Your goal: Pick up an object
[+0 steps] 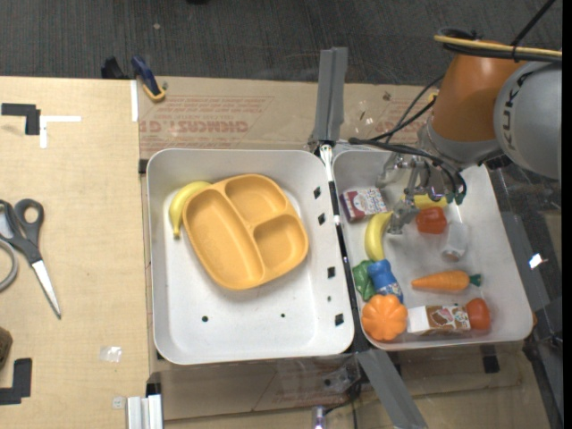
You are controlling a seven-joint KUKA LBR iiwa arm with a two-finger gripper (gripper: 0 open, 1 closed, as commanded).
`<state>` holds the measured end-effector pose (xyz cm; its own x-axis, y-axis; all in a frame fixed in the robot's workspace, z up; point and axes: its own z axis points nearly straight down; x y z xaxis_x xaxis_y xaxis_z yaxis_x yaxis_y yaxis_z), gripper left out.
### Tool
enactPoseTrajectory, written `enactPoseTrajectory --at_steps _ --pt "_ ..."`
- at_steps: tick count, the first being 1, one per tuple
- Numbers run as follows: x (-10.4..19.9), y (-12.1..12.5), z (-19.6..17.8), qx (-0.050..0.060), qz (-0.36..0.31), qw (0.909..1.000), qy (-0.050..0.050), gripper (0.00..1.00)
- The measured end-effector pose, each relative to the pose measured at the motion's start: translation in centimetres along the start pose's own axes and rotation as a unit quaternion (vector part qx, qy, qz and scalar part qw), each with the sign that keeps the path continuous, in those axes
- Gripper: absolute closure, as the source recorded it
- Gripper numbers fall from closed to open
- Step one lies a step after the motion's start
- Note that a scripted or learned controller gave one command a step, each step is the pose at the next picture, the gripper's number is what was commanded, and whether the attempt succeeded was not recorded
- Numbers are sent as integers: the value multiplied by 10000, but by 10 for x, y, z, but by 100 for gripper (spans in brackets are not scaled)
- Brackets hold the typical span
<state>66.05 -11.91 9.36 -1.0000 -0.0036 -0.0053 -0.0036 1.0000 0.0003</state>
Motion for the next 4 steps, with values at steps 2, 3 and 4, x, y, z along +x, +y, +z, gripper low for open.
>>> enactPoseTrajectory --at_steps 2,3,4 --pt "7 -81 -2 15 -864 9963 -17 0" --pt "0 -28 0 -2 -716 9974 -3 0" --pt "-2 -28 -12 12 -727 9973 -39 100"
